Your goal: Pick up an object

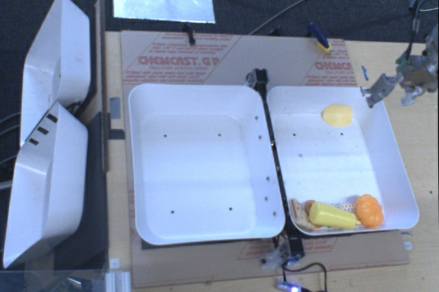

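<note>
Pale yellow round object (337,115), nearest candidate for the pick: lay loose on the floor of the right bin (322,160), close to that bin's far wall, well apart from anything else. Elsewhere in the right bin, packed into its near corner: a long yellow piece (333,216), an orange piece (370,210) touching it, and a tan flat piece (300,210) partly under them; too small to name more exactly. Gripper (392,97) hung above the right bin's far right corner, just outside the rim, fingers apparently spread and pinching nothing. Judged as the approach step: nothing grasped, nothing lifted, no contact with any object. Called next for a short move inward over the right bin toward the pale round object, a centring of the spread fingers on either side of it, then a descent to the bin floor before closing. Seemed the easier target, being isolated; the cluster in the near corner of the right bin looked harder, crowded against two walls. Some chance of the rounded shape rolling or slipping out on closing.
</note>
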Motion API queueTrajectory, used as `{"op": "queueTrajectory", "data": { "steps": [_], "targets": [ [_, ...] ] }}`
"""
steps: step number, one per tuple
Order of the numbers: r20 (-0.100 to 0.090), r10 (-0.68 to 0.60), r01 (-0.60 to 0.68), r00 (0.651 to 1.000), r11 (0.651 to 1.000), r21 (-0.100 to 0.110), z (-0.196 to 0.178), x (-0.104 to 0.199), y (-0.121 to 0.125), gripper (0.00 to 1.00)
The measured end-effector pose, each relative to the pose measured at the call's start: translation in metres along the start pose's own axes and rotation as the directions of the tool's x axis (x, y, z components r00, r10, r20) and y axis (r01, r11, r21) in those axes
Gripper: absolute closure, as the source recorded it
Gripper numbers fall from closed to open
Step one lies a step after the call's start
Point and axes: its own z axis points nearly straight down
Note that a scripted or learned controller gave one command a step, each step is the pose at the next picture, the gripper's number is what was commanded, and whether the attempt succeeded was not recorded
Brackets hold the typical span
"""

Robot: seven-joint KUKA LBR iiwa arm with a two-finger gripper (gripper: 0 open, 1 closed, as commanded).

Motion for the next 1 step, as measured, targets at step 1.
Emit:
{"op": "queueTrajectory", "data": {
  "steps": [1],
  "targets": [
    [0.000, 0.000, 0.000, 1.000, 1.000, 0.000, 0.0000, 0.0000, 0.0000, 0.00]
  ]
}}
